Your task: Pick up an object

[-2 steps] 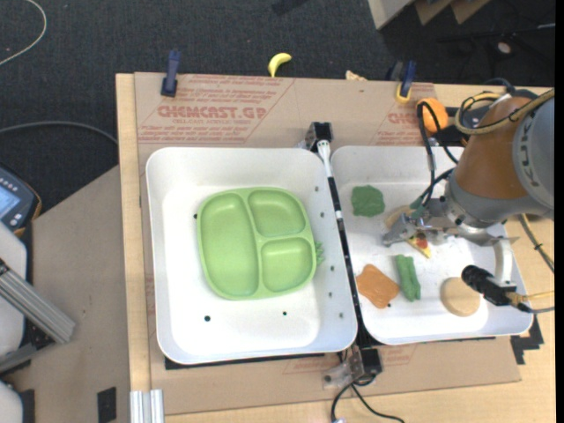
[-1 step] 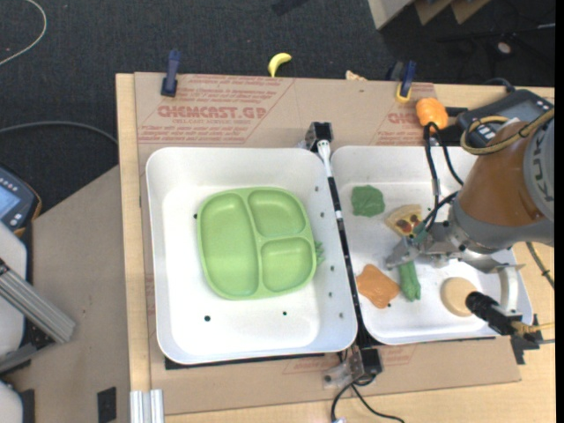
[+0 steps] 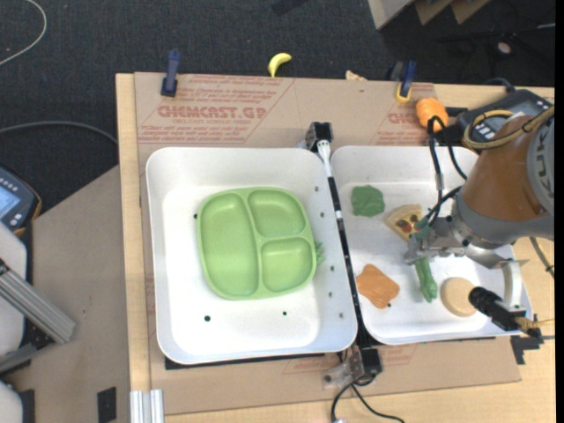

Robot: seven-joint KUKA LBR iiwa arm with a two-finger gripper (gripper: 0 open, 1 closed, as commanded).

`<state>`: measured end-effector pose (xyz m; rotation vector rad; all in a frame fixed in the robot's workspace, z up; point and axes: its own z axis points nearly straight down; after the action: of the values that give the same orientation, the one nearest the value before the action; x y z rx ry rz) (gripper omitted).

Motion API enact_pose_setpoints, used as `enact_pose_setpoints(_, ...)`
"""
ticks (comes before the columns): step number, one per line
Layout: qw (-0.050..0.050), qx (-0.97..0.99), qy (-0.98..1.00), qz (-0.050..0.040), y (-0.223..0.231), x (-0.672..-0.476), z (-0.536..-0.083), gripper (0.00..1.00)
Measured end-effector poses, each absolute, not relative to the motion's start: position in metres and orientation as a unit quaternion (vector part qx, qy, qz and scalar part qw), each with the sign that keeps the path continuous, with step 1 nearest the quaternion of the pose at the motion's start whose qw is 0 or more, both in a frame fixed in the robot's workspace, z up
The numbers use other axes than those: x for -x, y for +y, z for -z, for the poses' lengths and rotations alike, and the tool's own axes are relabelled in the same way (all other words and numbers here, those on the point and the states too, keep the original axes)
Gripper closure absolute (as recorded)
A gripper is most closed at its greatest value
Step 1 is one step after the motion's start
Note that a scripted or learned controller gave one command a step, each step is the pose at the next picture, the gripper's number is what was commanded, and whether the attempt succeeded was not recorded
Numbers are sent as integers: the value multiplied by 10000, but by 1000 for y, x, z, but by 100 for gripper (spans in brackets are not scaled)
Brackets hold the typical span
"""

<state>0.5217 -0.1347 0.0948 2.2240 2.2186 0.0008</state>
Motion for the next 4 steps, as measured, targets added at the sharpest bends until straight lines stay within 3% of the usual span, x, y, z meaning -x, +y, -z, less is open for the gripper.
enact_pose_setpoints(1,32,-7050,7092,-28,-77,-546,-190,100)
enact_pose_setpoints(2,-28,-7055,7087,6,-12,-515,-185,100)
enact_pose_setpoints(3,21,-7055,7087,-24,20,-528,-247,100)
enact_pose_setpoints(4,-33,-7057,7085,20,78,-491,-198,100)
